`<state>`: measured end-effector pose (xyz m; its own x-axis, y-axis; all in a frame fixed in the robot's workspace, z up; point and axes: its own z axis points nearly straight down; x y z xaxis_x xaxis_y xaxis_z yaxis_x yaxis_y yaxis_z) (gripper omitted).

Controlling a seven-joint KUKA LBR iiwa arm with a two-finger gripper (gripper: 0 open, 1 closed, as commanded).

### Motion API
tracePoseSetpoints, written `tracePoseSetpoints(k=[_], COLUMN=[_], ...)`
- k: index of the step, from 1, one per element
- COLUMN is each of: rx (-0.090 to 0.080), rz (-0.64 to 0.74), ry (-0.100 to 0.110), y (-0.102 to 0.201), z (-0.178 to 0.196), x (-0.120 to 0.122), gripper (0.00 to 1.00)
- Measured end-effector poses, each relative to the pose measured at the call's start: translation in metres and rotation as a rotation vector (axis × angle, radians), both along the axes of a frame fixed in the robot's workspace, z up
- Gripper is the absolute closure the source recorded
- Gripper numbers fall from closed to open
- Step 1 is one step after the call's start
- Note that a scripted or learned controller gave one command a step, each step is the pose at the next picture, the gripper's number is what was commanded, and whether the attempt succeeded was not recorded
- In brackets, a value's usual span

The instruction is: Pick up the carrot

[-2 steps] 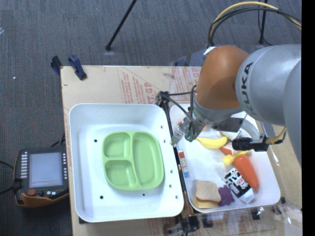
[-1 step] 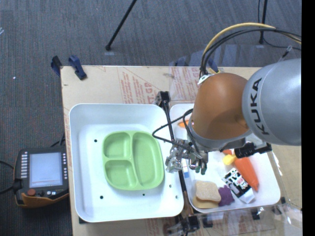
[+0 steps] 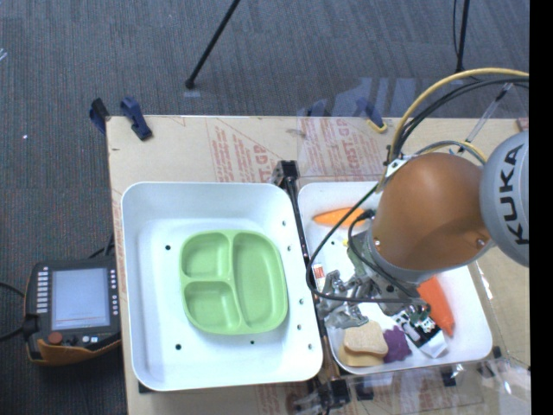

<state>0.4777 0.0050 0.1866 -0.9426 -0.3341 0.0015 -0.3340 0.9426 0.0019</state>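
Glossy white bins (image 3: 138, 232), tapered orange carrot (image 3: 438, 305), gripper (image 3: 346, 305)

This looks like a robotics lab: a KUKA arm (image 3: 484, 206) works over two white bins (image 3: 138, 232) on a cardboard-topped bench (image 3: 225, 145), with a teach pendant (image 3: 73, 305) alongside, tripod legs (image 3: 216, 33) on grey carpet (image 3: 69, 41).

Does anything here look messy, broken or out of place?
Nothing looks broken or spilled. The green tray lies flat in the left bin. In the right bin, carrots, bread and a purple piece lie loosely jumbled under the arm.
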Motion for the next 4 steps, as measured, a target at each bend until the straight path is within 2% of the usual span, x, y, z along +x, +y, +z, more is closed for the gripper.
tracePoseSetpoints(k=[1,2,3,4], rx=[0.001,0.001,0.004,-0.001], rz=[-0.001,0.033,0.028,-0.338], ry=[0.0,-0.002,-0.003,-0.003], y=[0.0,0.032,0.033,-0.003], z=[0.0,0.0,0.009,0.03], x=[0.0,0.008,0.01,0.014], gripper=[0.0,0.0,1.0,1.0])
